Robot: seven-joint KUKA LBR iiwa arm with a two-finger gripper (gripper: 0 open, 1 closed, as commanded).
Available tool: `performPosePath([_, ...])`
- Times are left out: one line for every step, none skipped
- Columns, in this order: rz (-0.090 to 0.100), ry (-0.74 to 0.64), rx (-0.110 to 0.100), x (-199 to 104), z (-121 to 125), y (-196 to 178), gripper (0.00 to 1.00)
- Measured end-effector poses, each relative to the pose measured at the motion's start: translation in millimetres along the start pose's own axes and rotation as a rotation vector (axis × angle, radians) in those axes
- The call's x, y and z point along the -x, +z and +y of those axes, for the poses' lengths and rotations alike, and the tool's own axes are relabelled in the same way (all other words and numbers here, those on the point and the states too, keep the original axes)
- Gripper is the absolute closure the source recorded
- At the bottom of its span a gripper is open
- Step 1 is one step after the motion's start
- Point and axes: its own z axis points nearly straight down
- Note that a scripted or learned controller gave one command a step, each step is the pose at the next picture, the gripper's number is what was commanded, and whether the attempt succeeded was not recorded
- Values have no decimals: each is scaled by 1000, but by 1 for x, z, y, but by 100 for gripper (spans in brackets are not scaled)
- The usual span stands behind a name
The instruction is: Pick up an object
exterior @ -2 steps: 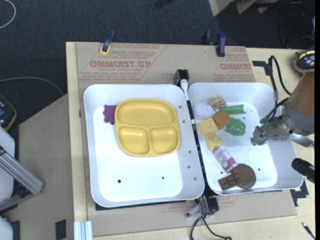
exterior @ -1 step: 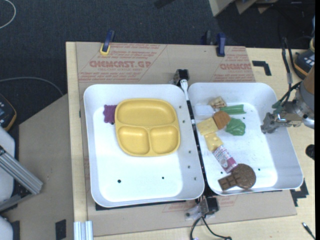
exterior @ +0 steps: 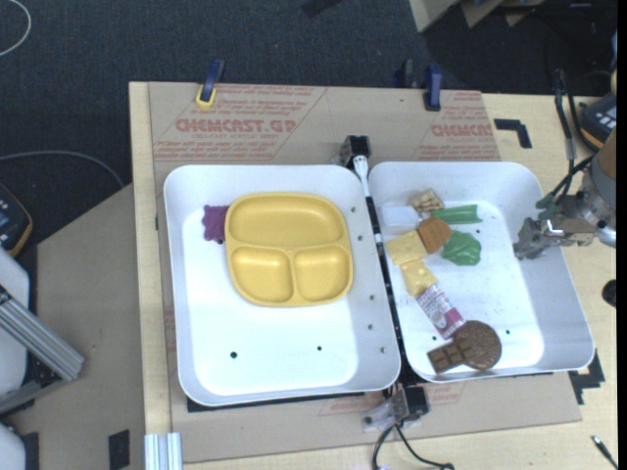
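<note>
Toys (exterior: 443, 262) in right bin, end effector (exterior: 534, 235) over rim

- Stood side by side on a cardboard-covered bench (exterior: 294, 116): left bin (exterior: 206, 360) and right bin (exterior: 558, 311), both shallow and white.
- Lay in the left bin's upper half: a yellow divided tray (exterior: 289, 248), with a purple item (exterior: 214, 221) touching its left edge.
- Clustered in the right bin's left part: a small tan piece (exterior: 427, 202), a green object (exterior: 461, 250), an orange-brown block (exterior: 432, 235), a yellow wedge (exterior: 409, 259) and a pink-labelled packet (exterior: 439, 311).
- Rested near the right bin's front rim: a brown round cookie-like item (exterior: 474, 346).
- Hung over the right bin's right rim: the claw (exterior: 534, 238), apart from all objects, finger state unclear.
- Gripped the bench's far edge: two clamps (exterior: 209, 86).
</note>
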Motion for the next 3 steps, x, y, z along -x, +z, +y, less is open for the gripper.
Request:
performPosePath([3,-4,0,-47,6,-8,100])
performPosePath([3,-5,0,-93,12,-14,100])
performPosePath([4,-4,-4,-139,14,-12,100])
